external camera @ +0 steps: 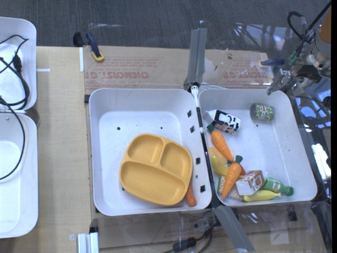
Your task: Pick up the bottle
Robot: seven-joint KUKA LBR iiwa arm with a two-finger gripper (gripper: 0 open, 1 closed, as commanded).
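Observation:
The bottle [277, 186] is small and green. It lies on its side in the near right corner of the right bin [295, 141], beside a small brown carton [250, 182] and a yellow banana-like piece [260, 196]. My gripper [283, 82] hangs over the far right corner of that bin, well away from the bottle, with nothing seen in it.
The right bin also holds a green can [262, 112], a black and white toy [227, 122], two carrots [221, 144] [232, 178] and a yellow piece [216, 159]. In the left bin [105, 120] lie a yellow divided plate [156, 168] and a small orange piece [190, 197].

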